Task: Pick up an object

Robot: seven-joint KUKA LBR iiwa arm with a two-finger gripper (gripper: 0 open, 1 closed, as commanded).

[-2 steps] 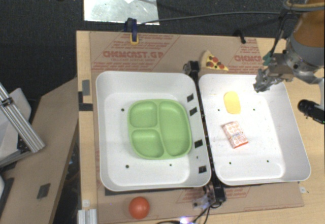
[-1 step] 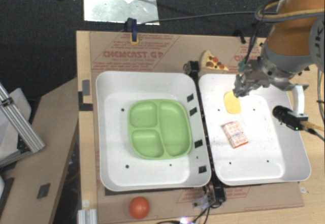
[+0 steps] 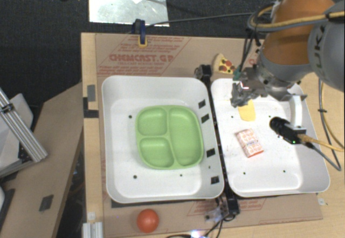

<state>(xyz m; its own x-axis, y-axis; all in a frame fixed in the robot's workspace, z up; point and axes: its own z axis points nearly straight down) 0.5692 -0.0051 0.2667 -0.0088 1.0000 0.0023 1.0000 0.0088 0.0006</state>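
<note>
The end effector (image 3: 239, 95) is hovering at the far left of the right bin (image 3: 280, 177), just beside a yellow block (image 3: 247, 112); whether it is spread or pressed together, I cannot tell. A patterned box (image 3: 249, 142) is lying nearer. A green tray (image 3: 168, 136) is sitting in the left bin (image 3: 116, 123).

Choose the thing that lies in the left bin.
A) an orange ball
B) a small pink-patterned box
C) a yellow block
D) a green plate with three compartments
D: the green plate sits in the middle of the left bin, with the bin's white floor showing all round it.
</note>
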